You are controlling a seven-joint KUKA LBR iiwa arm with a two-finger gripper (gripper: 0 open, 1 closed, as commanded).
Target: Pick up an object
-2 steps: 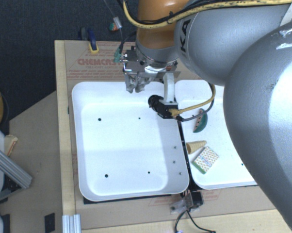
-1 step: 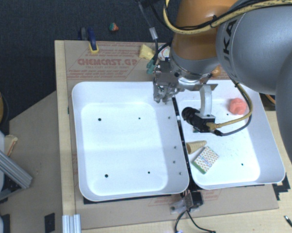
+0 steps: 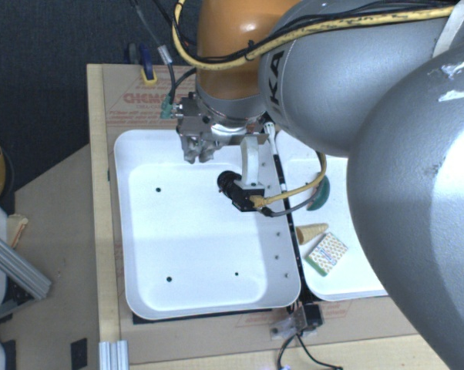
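Note:
My gripper (image 3: 198,153) hangs over the far edge of the left white bin (image 3: 139,206), below the orange band of the arm. Nothing shows under it but bare bin floor. The loose objects lie in the right bin (image 3: 348,287): a tan cone (image 3: 311,232), a green-and-white patterned block (image 3: 327,253) just in front of it, and a teal piece (image 3: 321,196) partly hidden behind a yellow cable. All of them sit to the right of the gripper, across the divider between the bins.
The big grey arm covers most of the right bin and the upper right of the view. A black connector (image 3: 233,189) on a white bracket hangs from the wrist over the left bin. A wooden bench edge (image 3: 101,206) runs along the left.

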